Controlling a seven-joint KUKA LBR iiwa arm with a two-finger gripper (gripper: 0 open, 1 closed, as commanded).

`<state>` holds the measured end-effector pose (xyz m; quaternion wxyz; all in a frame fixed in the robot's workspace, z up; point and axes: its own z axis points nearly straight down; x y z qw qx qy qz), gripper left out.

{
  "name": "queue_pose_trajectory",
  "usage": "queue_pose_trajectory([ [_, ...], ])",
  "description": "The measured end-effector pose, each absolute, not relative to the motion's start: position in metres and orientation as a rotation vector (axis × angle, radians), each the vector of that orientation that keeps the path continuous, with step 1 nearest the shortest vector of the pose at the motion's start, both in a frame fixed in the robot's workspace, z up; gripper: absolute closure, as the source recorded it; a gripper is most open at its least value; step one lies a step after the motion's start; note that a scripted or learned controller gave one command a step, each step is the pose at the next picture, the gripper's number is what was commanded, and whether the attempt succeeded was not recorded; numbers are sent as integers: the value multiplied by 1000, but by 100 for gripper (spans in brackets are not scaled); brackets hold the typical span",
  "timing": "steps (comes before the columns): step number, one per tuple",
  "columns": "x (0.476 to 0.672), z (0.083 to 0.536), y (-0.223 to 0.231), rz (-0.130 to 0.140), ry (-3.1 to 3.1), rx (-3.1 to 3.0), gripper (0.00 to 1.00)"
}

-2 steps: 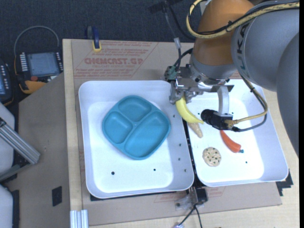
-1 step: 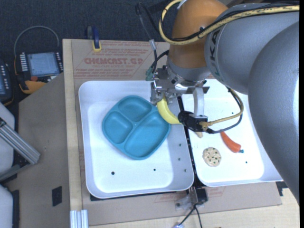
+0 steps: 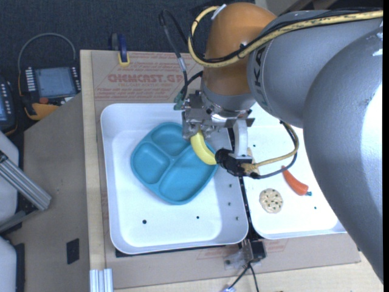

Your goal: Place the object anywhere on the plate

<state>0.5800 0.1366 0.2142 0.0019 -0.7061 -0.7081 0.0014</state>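
Camera view, hand (image 3: 196, 131) above blue plate (image 3: 172, 170), banana (image 3: 203, 149) at its fingers.

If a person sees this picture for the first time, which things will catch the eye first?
First the large grey arm with its orange band, coming in from the right over both bins. Next the blue divided plate in the left bin, with a yellow banana at its right rim under the tool. In the right bin lie a cookie and a small carrot.
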Motion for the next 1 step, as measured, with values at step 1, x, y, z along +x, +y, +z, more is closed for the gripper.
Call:
queue_pose_trajectory([
  [1, 581, 215, 135, 4, -2220, -2219, 0],
])
